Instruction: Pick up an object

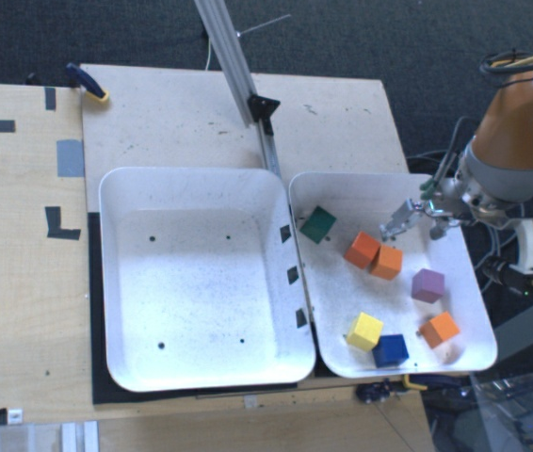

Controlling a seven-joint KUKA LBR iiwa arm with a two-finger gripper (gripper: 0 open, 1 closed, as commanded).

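Observation:
The right bin (342, 188) holds several small blocks: a green one (318, 224), two orange ones touching each other (363, 249) (387, 262), a purple one (427, 285), another orange one (441, 329), a yellow one (364, 331) and a blue one (391, 349). My gripper (418, 226) hangs over the bin's upper right part, just up and right of the orange pair. It is open, and nothing sits between its fingers. One finger (398, 224) points toward the orange pair.
The left bin (116, 252) lies beside the right one, with a shared middle wall. A slanted metal rail (234, 55) runs from the top down to the bins' junction. A small blue-and-yellow tool (88, 83) lies on the bench at far left.

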